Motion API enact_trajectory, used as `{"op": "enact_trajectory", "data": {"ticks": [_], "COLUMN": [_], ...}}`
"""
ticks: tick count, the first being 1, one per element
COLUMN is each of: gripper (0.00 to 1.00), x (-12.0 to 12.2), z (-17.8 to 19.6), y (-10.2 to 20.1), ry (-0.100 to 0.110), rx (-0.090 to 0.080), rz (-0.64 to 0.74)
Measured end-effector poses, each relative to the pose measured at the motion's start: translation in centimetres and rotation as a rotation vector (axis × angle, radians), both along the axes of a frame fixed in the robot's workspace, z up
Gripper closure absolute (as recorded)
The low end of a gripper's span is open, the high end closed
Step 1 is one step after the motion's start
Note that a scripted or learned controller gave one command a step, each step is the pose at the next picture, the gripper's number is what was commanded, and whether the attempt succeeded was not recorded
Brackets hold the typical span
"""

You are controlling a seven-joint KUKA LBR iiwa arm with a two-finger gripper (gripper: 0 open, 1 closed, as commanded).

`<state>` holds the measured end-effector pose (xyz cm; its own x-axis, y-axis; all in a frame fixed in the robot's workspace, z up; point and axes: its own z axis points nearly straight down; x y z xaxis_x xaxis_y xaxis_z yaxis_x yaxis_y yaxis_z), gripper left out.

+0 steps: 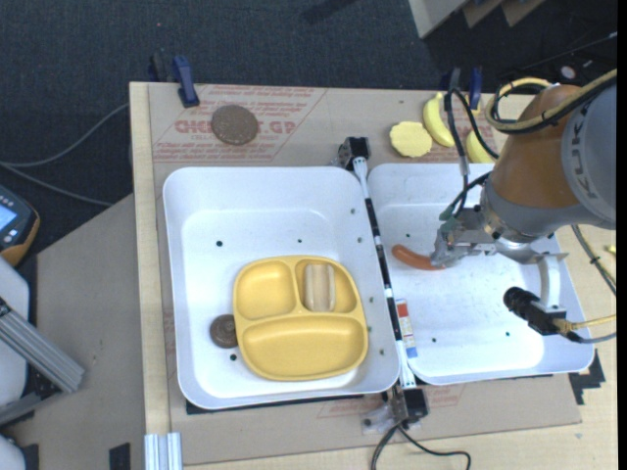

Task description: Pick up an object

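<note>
Target looks like the orange sausage (412, 257), lying flat in the right bin (490, 355) near the divider between the bins. Gripper (449, 250) sits at its right end, touching or just over it; can't tell if it's clenched or released from this angle. Risk: contact is at the very tip, so the sausage could pivot, roll or slip out on lift. Left bin (196, 213) holds a yellow tray (294, 346). Red print on the cardboard (294, 116) behind isn't readable.
</note>
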<state>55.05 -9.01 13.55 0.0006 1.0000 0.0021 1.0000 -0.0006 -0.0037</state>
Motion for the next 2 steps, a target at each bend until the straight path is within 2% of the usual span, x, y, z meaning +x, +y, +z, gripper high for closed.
{"op": "enact_trajectory", "data": {"ticks": [1, 2], "gripper": [0.0, 0.0], "x": [0.2, 4.5], "z": [-0.2, -4.9], "y": [-0.1, -0.8], "ry": [-0.002, -0.011], "rx": [-0.001, 0.002], "rz": [0.0, 0.003]}}
